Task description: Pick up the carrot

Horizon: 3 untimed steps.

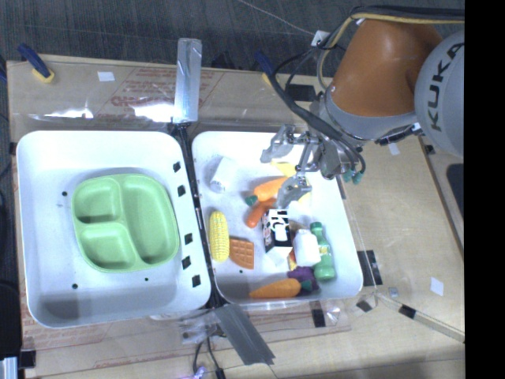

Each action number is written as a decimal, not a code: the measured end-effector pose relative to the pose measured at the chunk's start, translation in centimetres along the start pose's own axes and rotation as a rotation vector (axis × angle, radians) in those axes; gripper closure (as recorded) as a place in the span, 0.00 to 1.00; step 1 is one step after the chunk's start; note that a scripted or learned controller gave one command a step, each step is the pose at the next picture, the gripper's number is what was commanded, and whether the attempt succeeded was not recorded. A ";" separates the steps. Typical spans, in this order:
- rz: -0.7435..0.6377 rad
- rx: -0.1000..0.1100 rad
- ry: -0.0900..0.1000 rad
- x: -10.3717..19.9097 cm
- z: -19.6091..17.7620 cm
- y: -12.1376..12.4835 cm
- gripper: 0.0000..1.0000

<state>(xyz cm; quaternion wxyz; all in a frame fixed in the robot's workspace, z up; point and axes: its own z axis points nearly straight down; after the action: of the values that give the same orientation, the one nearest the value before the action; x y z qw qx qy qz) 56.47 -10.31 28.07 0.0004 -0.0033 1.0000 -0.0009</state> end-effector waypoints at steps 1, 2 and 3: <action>0.179 -0.002 0.007 -3.3 9.2 -5.4 0.00; 0.241 -0.002 0.002 -2.6 19.0 -7.3 0.00; 0.377 -0.003 -0.001 0.8 18.8 -3.4 0.00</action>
<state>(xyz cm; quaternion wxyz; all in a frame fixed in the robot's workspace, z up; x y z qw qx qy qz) 55.75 -13.79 9.23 0.0008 0.1840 0.9829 0.0007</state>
